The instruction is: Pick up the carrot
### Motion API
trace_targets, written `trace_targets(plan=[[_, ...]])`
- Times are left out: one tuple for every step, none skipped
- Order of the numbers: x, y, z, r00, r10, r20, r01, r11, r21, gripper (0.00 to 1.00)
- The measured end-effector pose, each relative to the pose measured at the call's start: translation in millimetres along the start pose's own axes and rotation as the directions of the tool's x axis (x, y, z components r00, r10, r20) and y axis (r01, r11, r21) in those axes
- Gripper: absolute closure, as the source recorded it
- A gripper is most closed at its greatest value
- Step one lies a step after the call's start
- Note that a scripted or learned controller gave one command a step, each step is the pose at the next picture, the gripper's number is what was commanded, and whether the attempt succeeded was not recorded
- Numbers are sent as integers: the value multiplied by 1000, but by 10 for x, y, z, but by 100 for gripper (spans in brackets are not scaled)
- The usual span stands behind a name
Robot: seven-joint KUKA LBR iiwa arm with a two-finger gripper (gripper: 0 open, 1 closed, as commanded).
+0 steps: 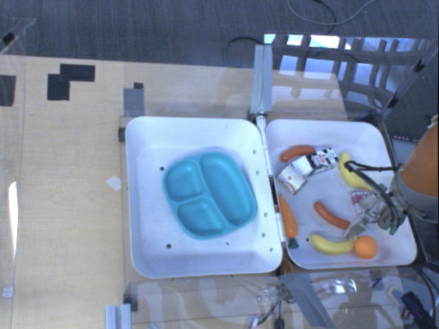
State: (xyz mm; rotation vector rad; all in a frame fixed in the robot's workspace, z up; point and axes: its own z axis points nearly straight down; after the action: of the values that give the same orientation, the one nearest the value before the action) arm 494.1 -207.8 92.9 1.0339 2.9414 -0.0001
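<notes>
Two white bins are seen side by side on the bench. In the left bin one blue divided plate is laid, with three compartments.

In the right bin several things are counted: one carrot, two sausages, two bananas, one orange, one small can and one black-and-white packet. One sausage is placed at the far side, touching the packet; the other sausage lies near the middle. One banana is found toward the far right, and the other banana lies at the near side, just beside the orange.

The carrot is seen as a slim orange piece with a dark green end pointing toward the near edge. It lies lengthwise against the left wall of the right bin, well apart from the gripper.

The gripper hangs low at the right side of that bin, just above the orange; nothing is seen between its fingers, and whether they are apart or together cannot be told.
</notes>
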Motion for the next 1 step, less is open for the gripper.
trace_targets(plan=[[-11,-21,-2,994,-111,2,110,994,2,0]])
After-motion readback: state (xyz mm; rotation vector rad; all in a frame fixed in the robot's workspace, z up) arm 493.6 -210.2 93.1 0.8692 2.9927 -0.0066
